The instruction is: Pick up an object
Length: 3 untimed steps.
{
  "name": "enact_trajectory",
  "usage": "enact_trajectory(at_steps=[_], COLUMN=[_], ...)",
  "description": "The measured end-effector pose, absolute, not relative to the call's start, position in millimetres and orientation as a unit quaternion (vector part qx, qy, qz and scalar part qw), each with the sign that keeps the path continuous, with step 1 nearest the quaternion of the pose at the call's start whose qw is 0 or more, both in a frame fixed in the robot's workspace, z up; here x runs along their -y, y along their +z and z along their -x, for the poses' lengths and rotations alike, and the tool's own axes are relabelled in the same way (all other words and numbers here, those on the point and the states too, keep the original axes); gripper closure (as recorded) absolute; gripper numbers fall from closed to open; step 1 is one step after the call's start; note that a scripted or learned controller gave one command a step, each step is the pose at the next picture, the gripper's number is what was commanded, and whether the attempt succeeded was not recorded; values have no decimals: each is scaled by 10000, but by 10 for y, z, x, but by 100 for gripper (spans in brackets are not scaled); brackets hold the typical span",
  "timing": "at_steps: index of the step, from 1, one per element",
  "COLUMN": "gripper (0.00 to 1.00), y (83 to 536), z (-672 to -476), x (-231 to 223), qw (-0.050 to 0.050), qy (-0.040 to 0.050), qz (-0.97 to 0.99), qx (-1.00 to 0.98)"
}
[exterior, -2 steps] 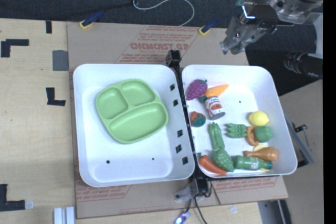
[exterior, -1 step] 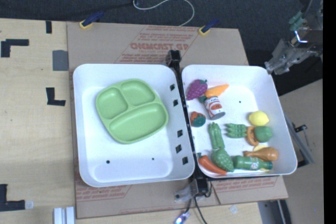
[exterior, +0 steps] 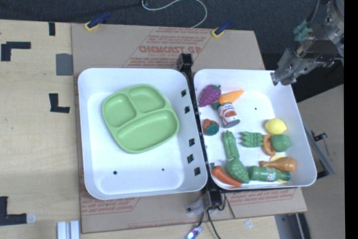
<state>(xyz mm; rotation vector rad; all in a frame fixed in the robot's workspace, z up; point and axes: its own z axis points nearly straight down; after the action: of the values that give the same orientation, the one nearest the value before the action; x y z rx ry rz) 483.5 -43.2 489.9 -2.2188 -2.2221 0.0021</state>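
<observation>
The right bin (exterior: pixel 254 82) holds several toy foods: purple grapes (exterior: pixel 209 94), a carrot (exterior: pixel 231 96), a small can (exterior: pixel 228 113), a yellow lemon (exterior: pixel 275 126), a green lime (exterior: pixel 281 142), a green cucumber (exterior: pixel 230 144) and a green bottle (exterior: pixel 269 175). My gripper (exterior: pixel 284 73) hangs over the bin's far right corner, above the rim and apart from all of the toys. Nothing shows in it. The lemon is the nearest toy, below it and slightly to the left.
The left bin (exterior: pixel 92 137) carries a green divided plate (exterior: pixel 140 117). A black hinge strip (exterior: pixel 192 120) runs between the bins. Cardboard (exterior: pixel 162 45) lies under both, with a white cable (exterior: pixel 168 5) behind. The arm (exterior: pixel 327 19) comes in at the upper right.
</observation>
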Motion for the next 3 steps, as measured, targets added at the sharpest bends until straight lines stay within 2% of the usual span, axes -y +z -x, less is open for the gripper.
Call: enact_trajectory(at_steps=[1, 2, 3], gripper=[100, 100, 100], y=[3558, 2345, 3337], z=[-4821, -4808, -4844], x=[258, -221, -598], qw=[59, 62, -18], qy=[57, 58, -35], qz=[7065, 7055, 7046], qx=[7077, 7087, 7095])
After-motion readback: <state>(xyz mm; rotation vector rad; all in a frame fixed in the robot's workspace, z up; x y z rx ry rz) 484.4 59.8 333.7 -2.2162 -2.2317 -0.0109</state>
